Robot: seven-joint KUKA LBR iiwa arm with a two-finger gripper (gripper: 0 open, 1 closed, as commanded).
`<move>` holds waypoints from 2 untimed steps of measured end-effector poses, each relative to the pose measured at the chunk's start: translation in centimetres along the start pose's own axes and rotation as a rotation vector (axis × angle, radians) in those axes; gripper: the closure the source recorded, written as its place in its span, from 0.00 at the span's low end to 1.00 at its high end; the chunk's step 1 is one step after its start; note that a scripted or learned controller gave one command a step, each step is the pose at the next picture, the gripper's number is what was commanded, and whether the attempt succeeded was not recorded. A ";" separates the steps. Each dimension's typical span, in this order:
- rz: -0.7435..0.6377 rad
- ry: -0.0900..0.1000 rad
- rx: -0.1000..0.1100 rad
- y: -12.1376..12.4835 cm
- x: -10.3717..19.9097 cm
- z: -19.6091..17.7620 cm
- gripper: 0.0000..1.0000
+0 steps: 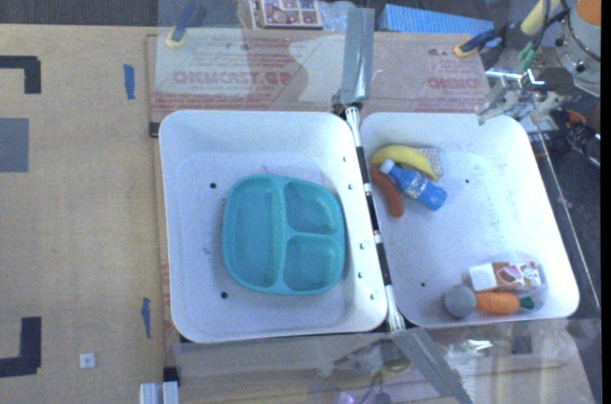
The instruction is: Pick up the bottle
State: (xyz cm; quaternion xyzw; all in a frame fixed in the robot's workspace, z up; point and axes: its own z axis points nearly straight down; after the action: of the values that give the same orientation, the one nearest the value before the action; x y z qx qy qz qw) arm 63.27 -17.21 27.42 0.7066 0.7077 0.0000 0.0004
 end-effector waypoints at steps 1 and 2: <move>-0.061 0.000 0.000 -0.5 1.8 14.5 0.00; -0.175 -0.005 -0.009 -2.5 6.4 18.5 0.00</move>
State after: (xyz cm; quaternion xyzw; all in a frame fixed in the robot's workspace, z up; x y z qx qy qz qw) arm 60.78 -10.80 8.92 0.6422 0.7666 0.0015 0.0052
